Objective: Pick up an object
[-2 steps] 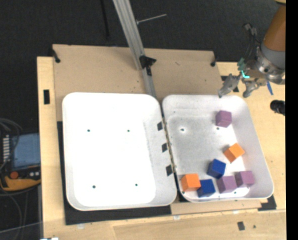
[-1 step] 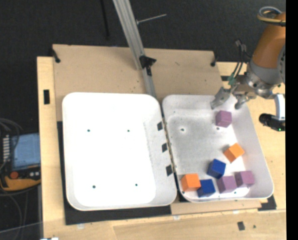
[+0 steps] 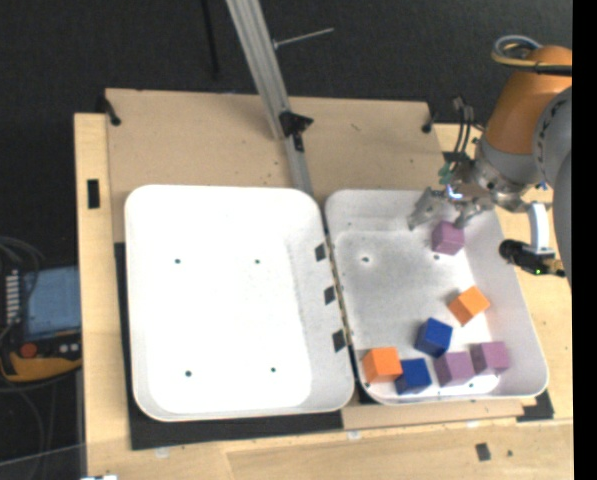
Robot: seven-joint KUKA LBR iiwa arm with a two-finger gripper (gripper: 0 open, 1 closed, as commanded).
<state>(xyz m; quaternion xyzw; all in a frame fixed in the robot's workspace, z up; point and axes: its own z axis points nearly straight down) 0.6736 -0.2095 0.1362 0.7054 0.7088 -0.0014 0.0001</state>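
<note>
Purple block (image 3: pixel 447 236): matte cube, seen at the far end of the right bin (image 3: pixel 378 218), just under the gripper (image 3: pixel 448 206).
Gripper: metal fingers are spread wide above the block, not pinching it.
Other blocks: two orange, two blue, two purple cubes are clustered near the front wall.
Left bin (image 3: pixel 228 298): smooth white, rounded corners.

Dark carpeted floor (image 3: pixel 398 28) around pale wooden bench (image 3: pixel 198 138); cables (image 3: pixel 8 258), blue box (image 3: pixel 53 303) at left.
</note>
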